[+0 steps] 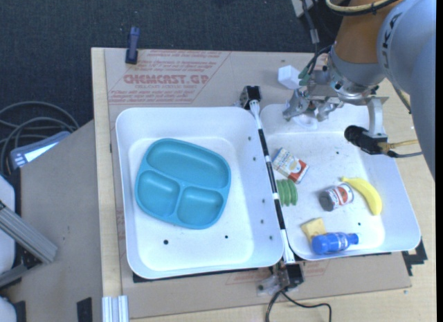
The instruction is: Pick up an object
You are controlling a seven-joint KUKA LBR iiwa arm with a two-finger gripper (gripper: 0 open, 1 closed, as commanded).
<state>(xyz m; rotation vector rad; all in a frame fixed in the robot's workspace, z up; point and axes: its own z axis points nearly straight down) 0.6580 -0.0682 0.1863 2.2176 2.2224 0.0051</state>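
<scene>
The arm [387,30] is being held bent over the right bin's [408,210] far edge; whether the gripper [311,106] is gripping cannot be told.

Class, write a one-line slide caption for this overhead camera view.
Gripper over right bin's far edge; banana, bottle and can inside; blue tray in left bin.

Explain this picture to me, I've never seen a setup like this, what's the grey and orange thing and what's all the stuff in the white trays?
One camera looks down at a slant on a bench. The grey and orange thing is a robot arm reaching in from the right; its gripper hangs over the right bin's far edge, holding nothing I can see. That bin holds a banana, a small can, a blue bottle, a yellow block, a green item and a snack packet. The left bin holds a blue divided plate.
</scene>
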